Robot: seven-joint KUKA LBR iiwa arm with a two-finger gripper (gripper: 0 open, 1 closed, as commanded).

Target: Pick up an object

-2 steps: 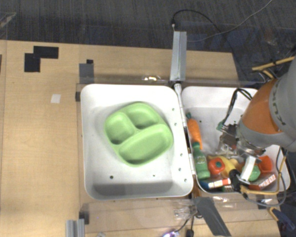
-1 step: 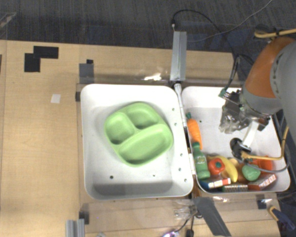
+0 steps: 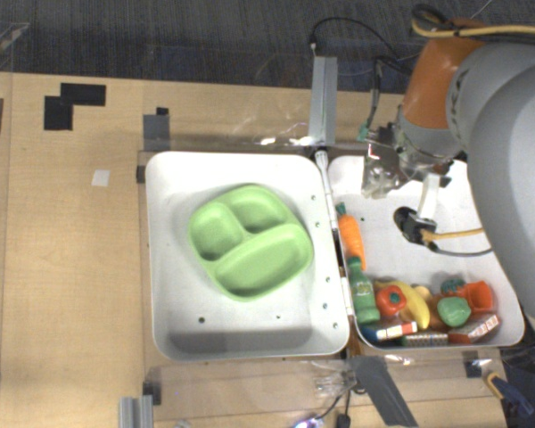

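Bright plastic toy foods, among them a yellow banana [image 3: 417, 303], a red tomato [image 3: 390, 298] and an orange carrot [image 3: 350, 236], crowd the lower edge of the right white bin [image 3: 481, 266]. Left of it, a green divided plate [image 3: 250, 239] fills the left white bin [image 3: 174, 328]. Higher, at upper right, the grey gripper [image 3: 379, 178] hangs over the right bin's top, nothing visibly between its fingers; whether they are spread I cannot tell.

Plate [image 3: 250, 241] in left bin [image 3: 165, 266] (toys [image 3: 419, 306] right).
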